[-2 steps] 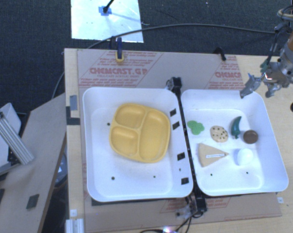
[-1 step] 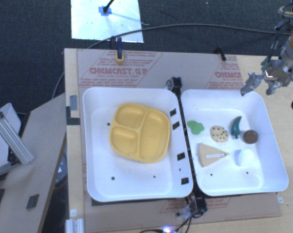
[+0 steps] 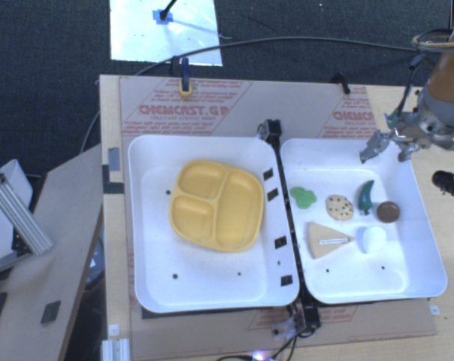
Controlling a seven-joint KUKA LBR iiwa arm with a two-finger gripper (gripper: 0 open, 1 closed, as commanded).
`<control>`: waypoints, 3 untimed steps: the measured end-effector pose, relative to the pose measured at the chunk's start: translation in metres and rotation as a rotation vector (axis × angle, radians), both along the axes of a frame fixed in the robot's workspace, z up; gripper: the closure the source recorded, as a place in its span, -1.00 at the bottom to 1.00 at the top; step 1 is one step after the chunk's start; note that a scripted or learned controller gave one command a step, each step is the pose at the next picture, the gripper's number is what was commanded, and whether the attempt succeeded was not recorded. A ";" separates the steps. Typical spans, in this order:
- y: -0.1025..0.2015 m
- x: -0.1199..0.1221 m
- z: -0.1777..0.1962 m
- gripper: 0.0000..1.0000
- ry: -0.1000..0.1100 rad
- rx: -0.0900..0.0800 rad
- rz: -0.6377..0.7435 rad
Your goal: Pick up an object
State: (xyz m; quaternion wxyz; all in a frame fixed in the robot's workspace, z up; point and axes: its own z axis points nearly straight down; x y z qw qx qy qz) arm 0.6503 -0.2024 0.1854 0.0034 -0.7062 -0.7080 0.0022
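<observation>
Camera view looks down on two white bins side by side on the bench. Left bin (image 3: 148, 277) holds a yellow divided plate (image 3: 216, 204) lying flat near its middle. Right bin (image 3: 419, 273) holds a cluster of small items: a green piece (image 3: 304, 197) toward its left side, a speckled cookie (image 3: 339, 207) just right of that, a dark green pepper-like piece (image 3: 364, 195) standing at a slant, a brown round piece (image 3: 388, 212) beside it, a white egg-like object (image 3: 374, 238) in front of the brown one, and a tan wedge (image 3: 326, 240) to the egg's left. The gripper (image 3: 393, 146) hangs over the far right corner of the right bin, apart from every item, its two fingers spread with nothing between them.
</observation>
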 end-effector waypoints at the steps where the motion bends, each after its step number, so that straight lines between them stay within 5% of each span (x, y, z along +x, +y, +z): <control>1: 0.005 -0.005 -0.066 -1.00 0.001 0.001 0.000; 2: 0.006 -0.006 -0.107 -1.00 -0.003 0.000 0.002; 3: 0.006 -0.005 -0.098 1.00 -0.003 0.000 0.004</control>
